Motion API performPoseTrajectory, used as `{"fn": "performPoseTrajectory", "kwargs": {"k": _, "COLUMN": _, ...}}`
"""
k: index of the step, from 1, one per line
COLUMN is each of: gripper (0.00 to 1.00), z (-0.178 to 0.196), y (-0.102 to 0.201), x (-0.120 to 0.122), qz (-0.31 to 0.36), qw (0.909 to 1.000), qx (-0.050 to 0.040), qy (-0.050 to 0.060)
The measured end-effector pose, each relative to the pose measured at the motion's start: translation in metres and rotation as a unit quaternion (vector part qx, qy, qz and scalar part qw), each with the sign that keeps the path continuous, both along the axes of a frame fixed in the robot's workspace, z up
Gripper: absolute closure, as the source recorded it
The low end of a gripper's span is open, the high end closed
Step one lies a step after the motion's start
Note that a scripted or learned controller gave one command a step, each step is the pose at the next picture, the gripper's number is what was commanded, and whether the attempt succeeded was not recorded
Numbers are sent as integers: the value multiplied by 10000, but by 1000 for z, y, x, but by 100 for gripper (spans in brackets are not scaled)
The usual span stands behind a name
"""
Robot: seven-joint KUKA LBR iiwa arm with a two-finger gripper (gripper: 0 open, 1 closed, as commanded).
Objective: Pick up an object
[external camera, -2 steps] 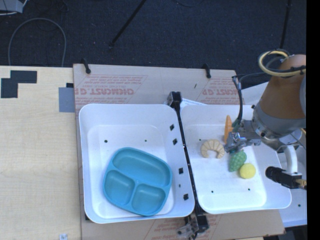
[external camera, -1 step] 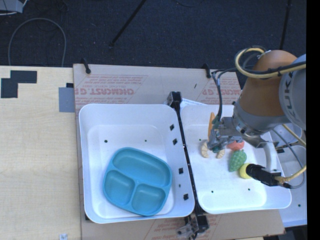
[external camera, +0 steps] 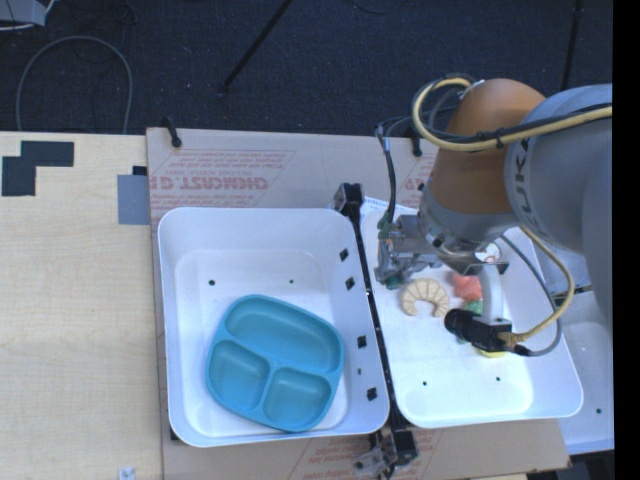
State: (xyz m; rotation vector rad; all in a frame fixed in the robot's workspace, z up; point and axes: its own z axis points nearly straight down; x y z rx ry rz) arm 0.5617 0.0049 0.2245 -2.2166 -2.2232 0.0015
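My gripper [external camera: 396, 265] hangs low over the left part of the right bin [external camera: 470, 398], close to the divider between the bins. A tan croissant-shaped toy [external camera: 427, 296] lies on the bin floor just right of and below the gripper, apart from it. A small red-orange toy with a green tip [external camera: 468, 289] lies right beside the croissant, partly hidden under the wrist. Nothing shows between the gripper's tips.
The left bin [external camera: 185, 268] holds a blue divided plate [external camera: 273, 361] in its lower middle. The arm's grey and orange body [external camera: 490, 158] covers the back of the right bin. A cardboard sheet [external camera: 230, 173] lies behind the bins.
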Motion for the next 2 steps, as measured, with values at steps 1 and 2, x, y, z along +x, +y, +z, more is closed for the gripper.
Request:
{"fn": "performPoseTrajectory", "kwargs": {"k": 1, "gripper": 100, "z": 10, "y": 47, "x": 20, "qz": 6, "qw": 10000, "qx": 1, "qy": -4}}
{"fn": "performPoseTrajectory", "kwargs": {"k": 2, "gripper": 100, "z": 6, "y": 103, "x": 31, "qz": -3, "qw": 10000, "qx": -5, "qy": 4}}
